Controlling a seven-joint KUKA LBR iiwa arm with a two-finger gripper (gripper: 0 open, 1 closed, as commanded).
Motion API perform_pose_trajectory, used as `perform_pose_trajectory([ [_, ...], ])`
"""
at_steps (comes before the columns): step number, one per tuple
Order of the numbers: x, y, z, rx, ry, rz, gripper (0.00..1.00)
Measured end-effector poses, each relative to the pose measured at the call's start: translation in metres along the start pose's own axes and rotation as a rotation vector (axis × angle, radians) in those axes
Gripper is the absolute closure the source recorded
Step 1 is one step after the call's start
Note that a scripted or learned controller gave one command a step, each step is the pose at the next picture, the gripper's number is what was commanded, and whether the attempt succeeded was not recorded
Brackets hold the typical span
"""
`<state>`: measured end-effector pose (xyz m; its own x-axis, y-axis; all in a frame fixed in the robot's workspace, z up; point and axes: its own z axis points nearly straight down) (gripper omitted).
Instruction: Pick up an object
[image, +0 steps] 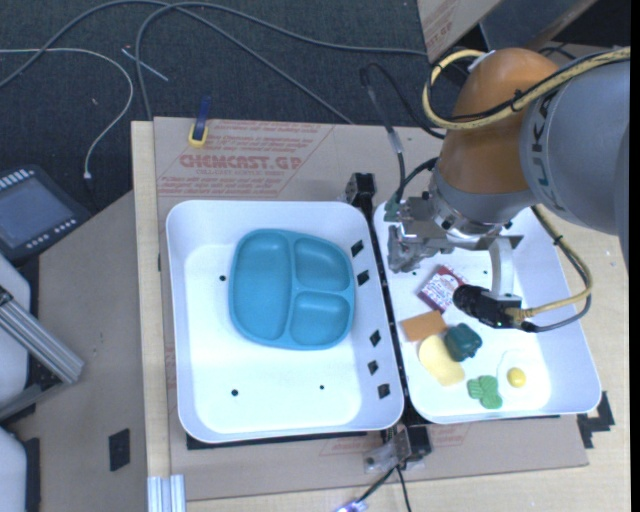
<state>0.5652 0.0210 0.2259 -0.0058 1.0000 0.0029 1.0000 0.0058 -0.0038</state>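
My gripper (403, 252) hangs over the upper left part of the right bin (560, 290), close to the wall shared with the left bin. Just to its lower right lies a small maroon and white packet (436, 289), apart from the gripper. Below that lie an orange slab (422, 325), a yellow lump (439, 360) and a dark teal piece (463, 343) touching it. Nearer the front edge are a green piece (486, 391) and a white disc with a yellow centre (514, 376). Nothing shows between the gripper's tips.
A blue divided plate (291, 289) lies in the left bin (200, 330). The grey arm with its orange band (500, 90) covers the right bin's far corner. Cables trail over the floor behind the bench.
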Motion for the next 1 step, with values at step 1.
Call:
perform_pose_trajectory([
  [1,0.0552,-0.0148,-0.0096,-0.001,0.001,-0.001,1.0],
])
